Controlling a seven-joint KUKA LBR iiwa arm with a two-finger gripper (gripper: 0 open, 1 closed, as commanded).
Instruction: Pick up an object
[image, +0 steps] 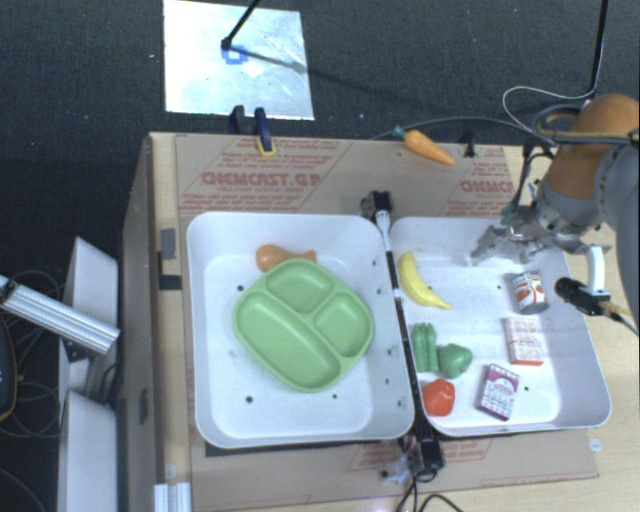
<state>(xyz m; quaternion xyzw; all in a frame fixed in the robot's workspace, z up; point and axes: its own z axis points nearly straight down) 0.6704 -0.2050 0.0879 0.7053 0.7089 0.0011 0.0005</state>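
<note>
So far: we judge nothing is picked up yet; every object lies in its bin.
Near edge of right bin (585, 400): we see a tomato (438, 397) and a dark red box (498, 390).
Middle: a green pepper (438, 354), a pink box (524, 340), a banana (421, 281).
Closest candidate: a small can (527, 291), just below the pincer (507, 244).
Pincer: its fingers look spread, pinching nothing, over the far part of the bin.
Left bin (215, 400): green tray (303, 322), well apart.
</note>
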